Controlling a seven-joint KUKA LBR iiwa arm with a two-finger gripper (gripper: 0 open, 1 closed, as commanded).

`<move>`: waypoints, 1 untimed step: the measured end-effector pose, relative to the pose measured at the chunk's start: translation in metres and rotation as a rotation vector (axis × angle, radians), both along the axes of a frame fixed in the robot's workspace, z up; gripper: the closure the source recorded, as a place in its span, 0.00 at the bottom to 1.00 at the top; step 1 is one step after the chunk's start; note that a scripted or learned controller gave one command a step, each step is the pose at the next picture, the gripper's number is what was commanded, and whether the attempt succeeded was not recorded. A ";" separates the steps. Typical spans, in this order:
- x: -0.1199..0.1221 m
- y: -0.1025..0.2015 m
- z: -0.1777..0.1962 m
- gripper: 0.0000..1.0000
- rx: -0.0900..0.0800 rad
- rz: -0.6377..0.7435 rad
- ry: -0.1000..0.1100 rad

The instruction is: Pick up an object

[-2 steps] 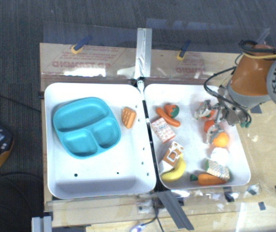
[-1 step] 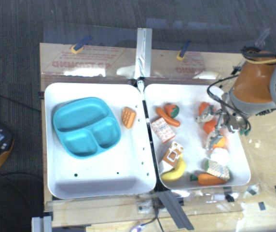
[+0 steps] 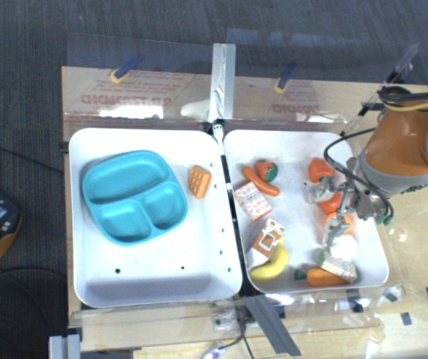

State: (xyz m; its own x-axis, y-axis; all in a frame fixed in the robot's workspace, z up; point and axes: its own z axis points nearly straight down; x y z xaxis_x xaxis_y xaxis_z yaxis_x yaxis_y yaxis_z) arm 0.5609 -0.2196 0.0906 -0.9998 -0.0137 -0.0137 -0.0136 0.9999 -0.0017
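Observation:
My gripper [image 3: 329,212] hangs low over the right side of the right bin [image 3: 296,144], on the grey arm with its orange band [image 3: 397,144]. It is open, one metal finger [image 3: 319,194] to the upper left and the other toward the lower right. A small orange toy piece [image 3: 333,203] lies between them; I cannot tell whether either finger touches it. A red-orange toy [image 3: 319,170] sits just above the gripper. Below it lie a white packet [image 3: 341,266] and a carrot [image 3: 322,277].
The right bin also holds a red sausage [image 3: 262,183], a strawberry [image 3: 268,170], a pink box [image 3: 249,200], an orange-and-white box [image 3: 268,236] and a banana [image 3: 270,265]. The left bin [image 3: 154,283] holds a blue divided tray [image 3: 133,194] and an orange piece [image 3: 199,180].

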 end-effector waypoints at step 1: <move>0.002 0.001 0.011 1.00 -0.003 0.002 -0.004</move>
